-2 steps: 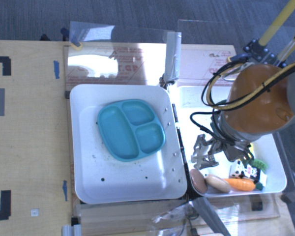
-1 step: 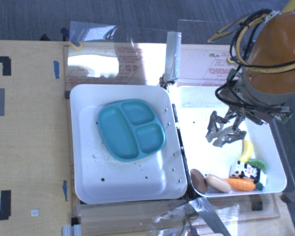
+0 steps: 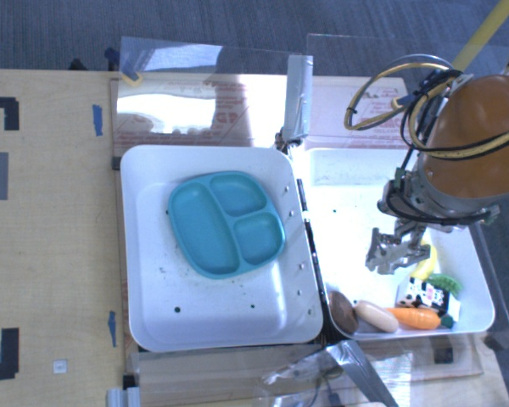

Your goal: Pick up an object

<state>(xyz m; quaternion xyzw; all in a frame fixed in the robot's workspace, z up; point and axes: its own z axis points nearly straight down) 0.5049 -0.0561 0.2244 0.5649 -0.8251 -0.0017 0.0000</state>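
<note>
Arm at right — appearance noted.
Arm (image 3: 471,138) carried a broad, glossy orange band above the wrist; yellow and black cables looped over and around it. Below sat a dark grey ringed wrist section, then a silvery metal gripper (image 3: 396,255) — blocky, with small dark recesses.

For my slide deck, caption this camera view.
Gripper hovers over the right bin above toy food; blue divided plate sits in the left bin.
</note>
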